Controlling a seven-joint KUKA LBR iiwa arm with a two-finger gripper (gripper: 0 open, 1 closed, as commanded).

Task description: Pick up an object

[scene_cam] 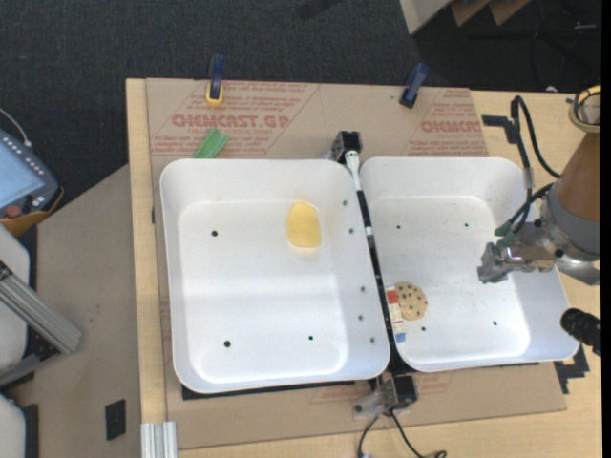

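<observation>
Below, we look down on a brown cardboard-covered tabletop (286, 103) printed with red lettering, set on a dark carpeted floor (115, 27). Two shallow white bins sit side by side on it: the left bin (191, 313) fills the middle of the frame and the right bin (449, 346) lies toward the right. A blue-and-yellow clamp (216, 79) and a blue clamp (414, 85) grip the cardboard's upper edge, and a green strip (211, 144) lies just above the left bin.

We see a pale yellow object (305, 225) in the upper middle of the left bin. A round spotted cookie-like object (410, 301) rests at the lower left of the right bin, beside the dividing wall.

The pincer (493, 267) hangs over the right side of the right bin, well apart from both objects; we cannot tell how its jaws stand, and nothing shows between them.
</observation>
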